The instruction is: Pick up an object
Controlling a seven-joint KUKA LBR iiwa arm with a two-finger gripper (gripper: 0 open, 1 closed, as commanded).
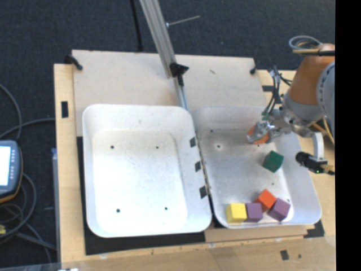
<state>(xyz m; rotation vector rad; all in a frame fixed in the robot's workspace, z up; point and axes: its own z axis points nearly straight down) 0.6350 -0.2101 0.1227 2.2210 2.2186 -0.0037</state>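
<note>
The metal two-finger claw [258,134] is hanging over the far part of the shallow white right-hand bin [223,168], reaching in from the right on the grey arm with its orange band [307,83]. A small orange piece [254,138] is showing at its tips, but whether the claw is gripping it or merely sitting above it cannot be told from this angle, nor whether the claw is parted or closed. Just near and right of the claw, a dark green cube [273,161] is lying apart on the bin floor. Along the near rim of the same bin, four blocks are clustering together: a yellow cube [236,212] at the left, a purple cube [254,211] touching it, an orange cube [267,199] just behind, and a second purple cube [279,209] at the right. The shallow white left-hand bin [90,162] is sitting beside it, their edges meeting.
</note>
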